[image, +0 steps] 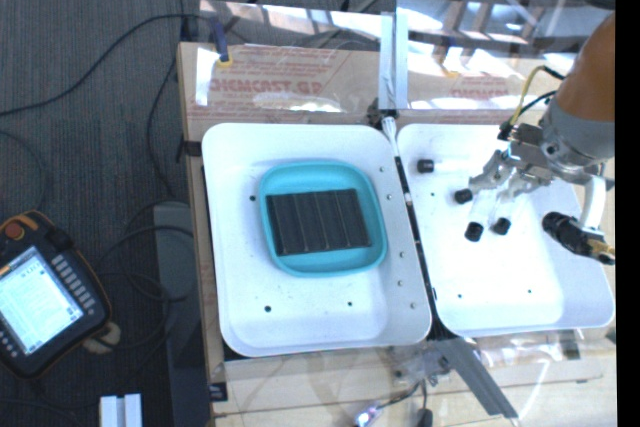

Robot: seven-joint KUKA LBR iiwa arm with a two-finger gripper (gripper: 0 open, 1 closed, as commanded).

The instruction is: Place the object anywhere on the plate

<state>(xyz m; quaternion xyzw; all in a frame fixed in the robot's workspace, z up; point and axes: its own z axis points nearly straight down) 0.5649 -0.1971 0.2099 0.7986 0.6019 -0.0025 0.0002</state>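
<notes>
Nearest the camera, a teach pendant (30,305) is lying on the floor, left of the bench. Beyond it the left bin (300,320) is carrying a teal plate (322,263), and a dark ribbed slab (318,221) is lying flat in the plate's well (I am taking this to be the task's object, so the placing is looking done). Over the right bin (520,300) the gripper (487,215) is hanging low, well apart from the plate; whether it is spread wide or pinched narrow I cannot tell, and nothing is showing as held. Furthest back, a clear panel (300,75) is standing behind the bins.

What could be going wrong: if the slab is not the object, the arm is closing on bare bin floor; a careless pass over the divider could also be knocking the slab off.

Counting: two bins, one plate, one slab, one gripper, one pendant, and four small dark bits (425,165) around the gripper, loose or tool parts unclear.
</notes>
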